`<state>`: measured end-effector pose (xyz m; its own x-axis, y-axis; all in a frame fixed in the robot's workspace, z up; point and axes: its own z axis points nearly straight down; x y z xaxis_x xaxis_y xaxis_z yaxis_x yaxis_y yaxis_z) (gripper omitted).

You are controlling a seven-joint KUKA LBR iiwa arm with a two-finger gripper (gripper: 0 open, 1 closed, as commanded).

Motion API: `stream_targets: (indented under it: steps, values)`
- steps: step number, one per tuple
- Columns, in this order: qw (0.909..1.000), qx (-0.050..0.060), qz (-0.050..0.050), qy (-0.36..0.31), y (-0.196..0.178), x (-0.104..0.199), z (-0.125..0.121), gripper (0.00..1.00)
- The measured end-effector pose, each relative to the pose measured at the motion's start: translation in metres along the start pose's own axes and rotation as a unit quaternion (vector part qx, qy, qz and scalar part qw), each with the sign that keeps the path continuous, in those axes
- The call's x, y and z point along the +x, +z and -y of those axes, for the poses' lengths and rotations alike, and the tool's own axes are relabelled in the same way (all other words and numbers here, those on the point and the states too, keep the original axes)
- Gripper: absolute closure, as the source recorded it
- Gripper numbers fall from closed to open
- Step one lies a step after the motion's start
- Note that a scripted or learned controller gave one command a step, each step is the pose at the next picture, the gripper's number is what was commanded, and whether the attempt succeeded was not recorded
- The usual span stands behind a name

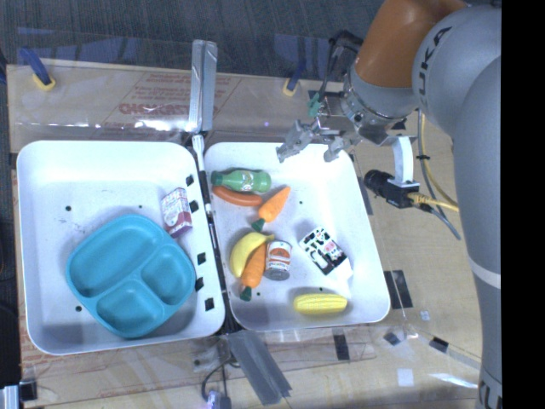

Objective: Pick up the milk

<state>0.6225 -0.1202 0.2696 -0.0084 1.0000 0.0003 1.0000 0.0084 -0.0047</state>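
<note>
The milk (324, 250) is a small white carton with black cow patches, lying tilted in the right bin (368, 254) toward its right side. My gripper (312, 144) hangs over the far edge of that bin, well above and behind the milk. Its two fingers are spread apart with nothing between them.
The right bin also holds a green bottle (242, 180), a hot dog (238, 198), two carrots (274, 203), a banana (245, 250), a can (278, 260) and a corn cob (320, 302). The left bin (51, 177) holds a blue divided tray (129, 274) and a small red can (176, 210).
</note>
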Motion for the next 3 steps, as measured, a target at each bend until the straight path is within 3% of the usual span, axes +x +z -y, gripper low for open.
stream_targets:
  steps: [1,2,3]
  values:
    - [0.9999,-0.002,0.0,0.012,-0.07,0.008,0.008,0.0]
    - [0.9998,-0.002,0.001,-0.019,-0.11,0.012,0.003,0.0]
    - [0.9999,0.0,0.0,0.012,-0.018,0.029,0.008,0.0]
